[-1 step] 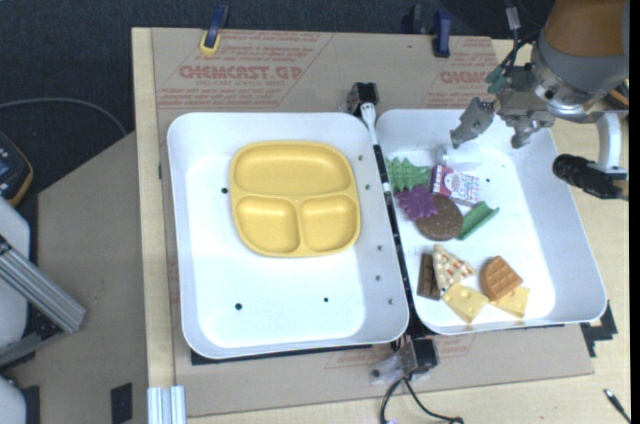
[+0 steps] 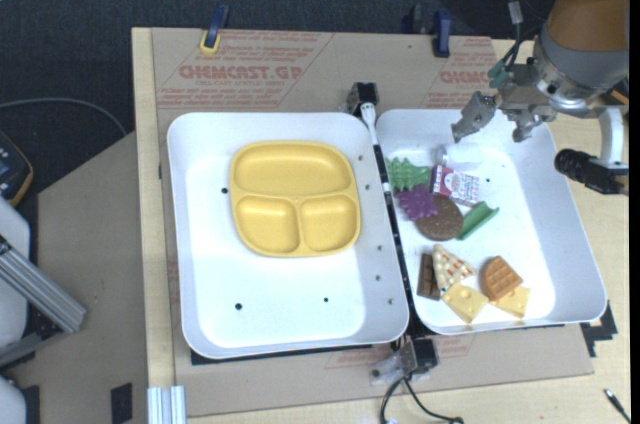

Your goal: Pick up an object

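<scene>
From above the bench we see the gripper [image 2: 497, 119] hanging over the far rim of the right bin [image 2: 570, 212], at two o'clock in the view, its two fingers [image 2: 470, 120] spread apart with nothing between them, the grey arm [image 2: 585, 22] with its orange band leaning in from the upper right. Nearest us in that bin we count three toy foods in a row: a pizza slice [image 2: 445, 270], a yellow cheese wedge [image 2: 465, 300] and a brown waffle [image 2: 501, 277]. Beyond them lie a brown cookie [image 2: 439, 222] touching a purple grape bunch [image 2: 417, 203], a green pod [image 2: 478, 220], a small red-and-white carton [image 2: 455, 183] and a green leafy piece [image 2: 404, 173], the carton lying closest below the fingers at their seven o'clock. The left bin [image 2: 200, 252] holds one yellow divided plate [image 2: 295, 197] of three compartments. Two clamps, a yellow clamp [image 2: 212, 34] and a blue clamp [image 2: 440, 32], grip the board's far edge.
</scene>
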You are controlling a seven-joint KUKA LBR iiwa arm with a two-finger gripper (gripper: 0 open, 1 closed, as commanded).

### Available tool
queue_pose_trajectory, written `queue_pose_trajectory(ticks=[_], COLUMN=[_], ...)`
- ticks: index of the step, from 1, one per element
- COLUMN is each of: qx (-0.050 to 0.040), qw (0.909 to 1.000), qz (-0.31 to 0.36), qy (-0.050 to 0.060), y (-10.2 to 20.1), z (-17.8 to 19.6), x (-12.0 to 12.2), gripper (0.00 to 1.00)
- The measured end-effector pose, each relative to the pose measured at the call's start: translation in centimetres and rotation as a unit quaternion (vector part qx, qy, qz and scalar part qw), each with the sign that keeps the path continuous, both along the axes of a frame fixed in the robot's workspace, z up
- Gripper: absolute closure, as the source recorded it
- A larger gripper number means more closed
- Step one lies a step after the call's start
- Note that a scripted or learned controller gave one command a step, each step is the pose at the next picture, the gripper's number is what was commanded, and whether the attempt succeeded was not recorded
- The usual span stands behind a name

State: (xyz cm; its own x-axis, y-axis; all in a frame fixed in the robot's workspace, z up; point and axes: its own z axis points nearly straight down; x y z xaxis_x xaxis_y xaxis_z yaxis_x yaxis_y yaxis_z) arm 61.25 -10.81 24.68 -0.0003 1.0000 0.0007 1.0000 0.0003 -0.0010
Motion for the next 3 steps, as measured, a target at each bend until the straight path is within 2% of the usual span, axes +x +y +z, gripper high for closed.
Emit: queue_pose_trajectory(ticks=[1, 2, 3], qx=[0.0, 0.0003, -0.0002], qw=[1.0, 1.0, 1.0], qz=[0.0, 0.0, 0.0], qy=[0.002, 0.003, -0.001], y=[-0.4, -0.8, -0.8], z=[-4.3, -10.5, -15.6], x=[0.0, 0.2, 0.3], gripper=[0.0, 0.0, 0.0])
